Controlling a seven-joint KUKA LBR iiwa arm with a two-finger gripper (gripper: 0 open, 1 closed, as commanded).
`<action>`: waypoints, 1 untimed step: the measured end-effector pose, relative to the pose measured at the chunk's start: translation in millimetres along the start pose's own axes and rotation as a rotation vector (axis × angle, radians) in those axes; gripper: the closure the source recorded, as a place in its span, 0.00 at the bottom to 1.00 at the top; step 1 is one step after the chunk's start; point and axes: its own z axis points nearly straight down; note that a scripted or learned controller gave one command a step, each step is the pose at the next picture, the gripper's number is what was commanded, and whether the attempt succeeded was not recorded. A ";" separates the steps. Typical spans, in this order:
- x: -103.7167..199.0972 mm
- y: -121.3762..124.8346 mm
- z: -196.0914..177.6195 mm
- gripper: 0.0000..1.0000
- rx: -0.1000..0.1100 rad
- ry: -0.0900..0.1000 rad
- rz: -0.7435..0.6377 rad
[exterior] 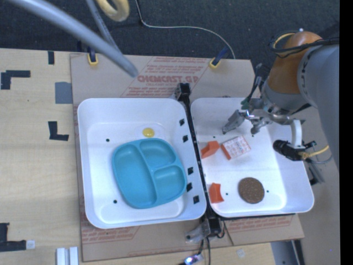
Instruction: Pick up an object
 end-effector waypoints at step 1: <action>0.5 0.0 53.0 0.00 -0.006 -0.002 -0.001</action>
